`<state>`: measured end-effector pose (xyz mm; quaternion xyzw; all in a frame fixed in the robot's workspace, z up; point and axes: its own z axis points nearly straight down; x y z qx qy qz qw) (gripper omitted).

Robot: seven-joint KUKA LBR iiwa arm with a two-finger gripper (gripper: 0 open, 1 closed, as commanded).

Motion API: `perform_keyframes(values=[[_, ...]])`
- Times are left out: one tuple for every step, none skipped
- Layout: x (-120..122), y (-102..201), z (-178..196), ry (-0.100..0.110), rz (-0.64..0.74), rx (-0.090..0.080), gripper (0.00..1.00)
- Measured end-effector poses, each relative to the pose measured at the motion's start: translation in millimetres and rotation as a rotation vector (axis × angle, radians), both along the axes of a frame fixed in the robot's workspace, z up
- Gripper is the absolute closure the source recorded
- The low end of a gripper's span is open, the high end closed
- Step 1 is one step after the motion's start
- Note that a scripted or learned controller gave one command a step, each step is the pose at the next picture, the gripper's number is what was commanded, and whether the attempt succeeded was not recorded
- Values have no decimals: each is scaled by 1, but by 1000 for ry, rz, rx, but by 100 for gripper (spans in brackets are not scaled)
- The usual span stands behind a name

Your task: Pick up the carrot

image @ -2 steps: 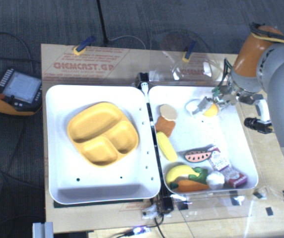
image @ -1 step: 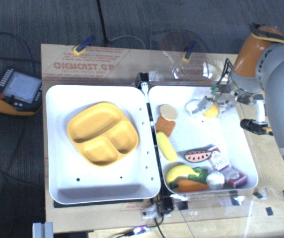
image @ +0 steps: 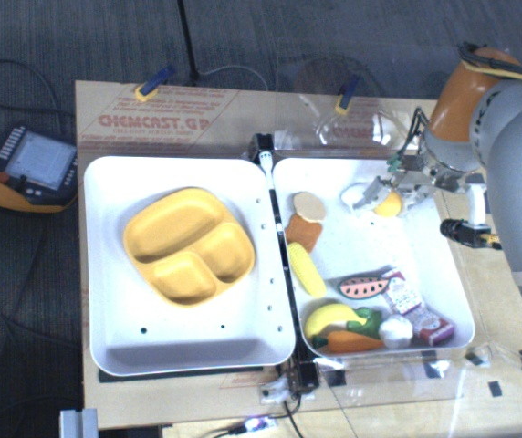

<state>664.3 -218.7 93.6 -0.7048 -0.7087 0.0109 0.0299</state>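
The fingers (image: 363, 191) look parted into an open fork at the far side of the right bin, and I see nothing held between them. A small yellow piece (image: 388, 205) lies just beside them, touching or almost touching; I cannot tell which.

On the floor at the far left rests a hand controller (image: 26, 167) with its cable, well apart from the work. On the surface, the left bin (image: 106, 336) carries a yellow divided plate (image: 188, 245), turned a little, and no food.

The right bin (image: 443, 263) holds all the toy food, so the arm has to work here. Near the middle wall stand a brown piece with a pale round top (image: 305, 219) and, in front of it, a long yellow piece (image: 305, 269). Most other things are crowded along the near wall: a watermelon slice (image: 369, 287), a banana (image: 329, 318), a green piece (image: 369, 318), a white ball (image: 395, 332) and some small packets (image: 421, 313).

The carrot (image: 352, 342) lies flat at this near wall. It touches the banana and the green piece above it, and the ball is just beside its right end. I judge this makes the grasp hard, because there is little free room around it for the fingers.

The arm (image: 466, 99) reaches in from the right over the far right corner of the bin, with the wrist bent down and leftward. It is well apart from the carrot, on the opposite side of the bin. I think it must travel toward the near wall before any descent.
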Motion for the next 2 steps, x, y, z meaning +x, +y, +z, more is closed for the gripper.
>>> perform_keyframes(values=[[0,0,0,3,-23,-1,0],[-1,0,0,2,-17,-2,0]])
